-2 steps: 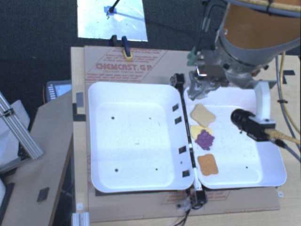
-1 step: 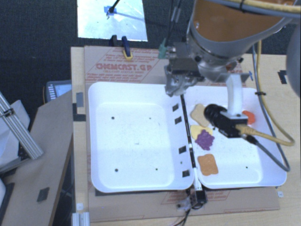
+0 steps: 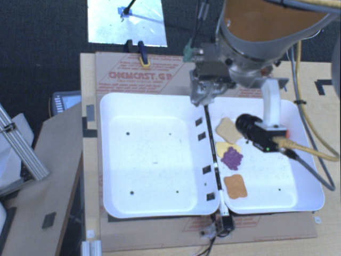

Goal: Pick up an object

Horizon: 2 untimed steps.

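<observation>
- Camera view, arm: you have the arm reaching in from the right, its bulk hanging over the far end of the right bin.
- Camera view, gripper: the gripper sits high at the far rim, just above where the two bins meet. From this angle you can't make out how wide it stands, and nothing can be seen gripped in it.
- Camera view, wrist gear: a black unit on a white bracket hangs over the right bin, just right of the pieces. It hides a little of the bin floor.
- Camera view, pieces: all your candidates lie in the right bin, close to the divider. A tan piece is farthest back. Nearer you come a yellow piece and a purple piece, touching or overlapping. An orange piece lies apart, nearest the front.
- Camera view, left bin: the left bin plays no part yet.
- Progress: judged from this, nothing is done so far. Every piece rests flat on the bin floor, and the gripper stands behind and above the tan piece.
- What is left: you must pick a piece, come down over it, close on it and lift. The orange piece, lying alone, looks the cleanest choice. The yellow and purple pair may come up together or slip.
</observation>
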Each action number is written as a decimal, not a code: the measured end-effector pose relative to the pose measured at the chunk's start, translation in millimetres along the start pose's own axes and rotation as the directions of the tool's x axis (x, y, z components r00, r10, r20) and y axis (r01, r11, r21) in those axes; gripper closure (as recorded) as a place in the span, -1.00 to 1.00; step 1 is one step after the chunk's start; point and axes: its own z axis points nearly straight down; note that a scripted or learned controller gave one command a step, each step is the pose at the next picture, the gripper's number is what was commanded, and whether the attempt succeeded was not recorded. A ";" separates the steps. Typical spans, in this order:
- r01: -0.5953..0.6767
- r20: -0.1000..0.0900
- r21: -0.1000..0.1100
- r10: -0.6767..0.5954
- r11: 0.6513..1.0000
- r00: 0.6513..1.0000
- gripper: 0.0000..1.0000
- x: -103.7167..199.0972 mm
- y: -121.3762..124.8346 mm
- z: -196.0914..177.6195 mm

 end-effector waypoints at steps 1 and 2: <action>-0.011 0.008 0.017 0.010 1.000 1.000 1.00 -8.6 -2.4 168.4; -0.013 0.003 0.000 0.013 1.000 1.000 1.00 -57.5 -0.4 138.2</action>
